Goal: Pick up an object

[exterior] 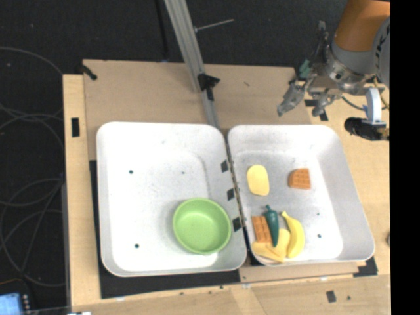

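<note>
The arm gets chopped off by the top edge, so all you get is the orange band and the wrist, and the gripper is such a small dark tangle against the bench that I honestly can't tell how its fingers sit. Down in the right bin there's a pile near the front: the green pepper-ish thing lies over an orange block and hides part of it, and the banana plus another yellow piece overlap a white dish that's mostly covered. The slanted metal pole also runs out of the top.
</note>
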`<state>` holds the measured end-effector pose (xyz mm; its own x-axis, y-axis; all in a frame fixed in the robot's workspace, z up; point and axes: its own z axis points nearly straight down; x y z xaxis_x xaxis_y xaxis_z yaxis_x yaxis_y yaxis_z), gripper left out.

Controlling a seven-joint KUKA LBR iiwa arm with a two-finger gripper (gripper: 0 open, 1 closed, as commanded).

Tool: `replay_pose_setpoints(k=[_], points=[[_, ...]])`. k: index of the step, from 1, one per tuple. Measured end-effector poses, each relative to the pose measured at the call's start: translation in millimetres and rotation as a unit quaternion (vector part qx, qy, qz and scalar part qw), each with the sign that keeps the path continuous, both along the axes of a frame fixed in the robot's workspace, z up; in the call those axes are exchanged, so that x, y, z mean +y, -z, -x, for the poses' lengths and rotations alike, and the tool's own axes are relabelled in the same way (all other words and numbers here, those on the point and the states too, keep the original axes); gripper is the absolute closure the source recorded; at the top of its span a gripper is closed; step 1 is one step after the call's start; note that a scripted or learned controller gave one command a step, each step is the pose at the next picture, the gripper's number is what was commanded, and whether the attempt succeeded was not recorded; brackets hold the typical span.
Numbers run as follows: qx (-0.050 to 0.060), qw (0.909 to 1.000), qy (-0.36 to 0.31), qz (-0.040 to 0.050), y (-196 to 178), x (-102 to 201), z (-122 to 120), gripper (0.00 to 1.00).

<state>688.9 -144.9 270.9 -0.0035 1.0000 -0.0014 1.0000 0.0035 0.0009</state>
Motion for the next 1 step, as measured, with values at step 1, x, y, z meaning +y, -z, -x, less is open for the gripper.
replay_pose_setpoints(k=[1], points=[[0.000,1.0000,0.000,0.0010,-0.2,-0.7,0.2,0.00]])
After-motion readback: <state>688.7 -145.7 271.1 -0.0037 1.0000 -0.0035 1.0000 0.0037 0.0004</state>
